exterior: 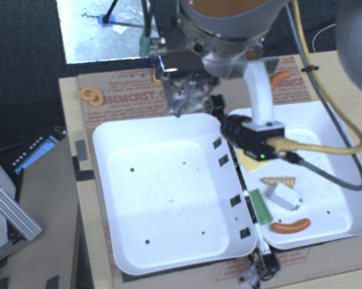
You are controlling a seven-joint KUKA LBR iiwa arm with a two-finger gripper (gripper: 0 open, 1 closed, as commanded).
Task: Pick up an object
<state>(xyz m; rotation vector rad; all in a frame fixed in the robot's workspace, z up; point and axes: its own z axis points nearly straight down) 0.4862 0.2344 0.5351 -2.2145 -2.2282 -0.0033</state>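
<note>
My gripper (187,101) hangs above the far rim of the left bin (116,183), near its back right corner. In the right bin (355,196) lie a tan cone (278,180), a white block (284,197) and an orange sausage-shaped piece (291,226). A green strip (261,206) rests by the divider between the bins. All of these sit well in front of and to the right of the gripper, and nothing shows between its fingers.
A pretzel-shaped piece (91,95) lies on the cardboard behind the left bin. An orange piece (281,78) sits behind the right bin. A black unit (254,140) with yellow and grey cables hangs over the right bin's back left part.
</note>
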